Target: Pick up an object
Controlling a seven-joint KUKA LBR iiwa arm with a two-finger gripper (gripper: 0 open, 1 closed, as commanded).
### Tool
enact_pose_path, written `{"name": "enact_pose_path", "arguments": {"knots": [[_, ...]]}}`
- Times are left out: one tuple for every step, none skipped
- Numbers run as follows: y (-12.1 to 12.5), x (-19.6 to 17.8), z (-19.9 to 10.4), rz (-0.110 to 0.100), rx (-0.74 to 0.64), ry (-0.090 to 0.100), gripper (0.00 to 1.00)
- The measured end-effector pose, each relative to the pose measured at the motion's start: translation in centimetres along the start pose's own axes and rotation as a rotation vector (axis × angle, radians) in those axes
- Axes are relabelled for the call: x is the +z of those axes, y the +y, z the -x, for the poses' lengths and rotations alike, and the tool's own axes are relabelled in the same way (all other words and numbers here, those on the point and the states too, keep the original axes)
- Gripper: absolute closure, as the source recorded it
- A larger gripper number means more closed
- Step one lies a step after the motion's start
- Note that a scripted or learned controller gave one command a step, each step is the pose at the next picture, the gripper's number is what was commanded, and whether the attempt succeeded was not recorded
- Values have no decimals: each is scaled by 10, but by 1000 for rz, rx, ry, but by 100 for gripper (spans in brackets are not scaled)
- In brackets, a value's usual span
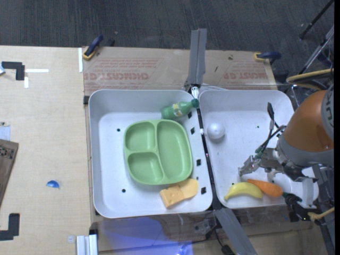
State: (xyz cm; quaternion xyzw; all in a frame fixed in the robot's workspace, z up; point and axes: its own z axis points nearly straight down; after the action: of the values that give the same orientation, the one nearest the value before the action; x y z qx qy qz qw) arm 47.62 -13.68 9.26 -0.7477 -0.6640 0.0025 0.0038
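Note:
In the right bin (239, 102) a yellow banana (243, 190) lies near the front wall, with an orange carrot (265, 187) touching its right end. A white ball (215, 130) rests at the bin's left side. My gripper (249, 167) reaches in from the right and sits just above and behind the banana and carrot, with nothing seen in it. The left bin (106, 142) holds a green divided plate (158, 152), a green bottle (178, 109) lying at the back, and a yellow cheese wedge (178, 192) at the front.
The grey arm with its orange band (311, 126) covers the right bin's right side. A metal divider post (197, 57) stands behind the seam between the bins. Cardboard (138, 68) lies behind the bins, and the wooden bench (42, 142) stretches to the left.

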Motion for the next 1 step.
{"name": "enact_pose_path", "arguments": {"knots": [[44,-41,61,3,58,-2,0]]}}
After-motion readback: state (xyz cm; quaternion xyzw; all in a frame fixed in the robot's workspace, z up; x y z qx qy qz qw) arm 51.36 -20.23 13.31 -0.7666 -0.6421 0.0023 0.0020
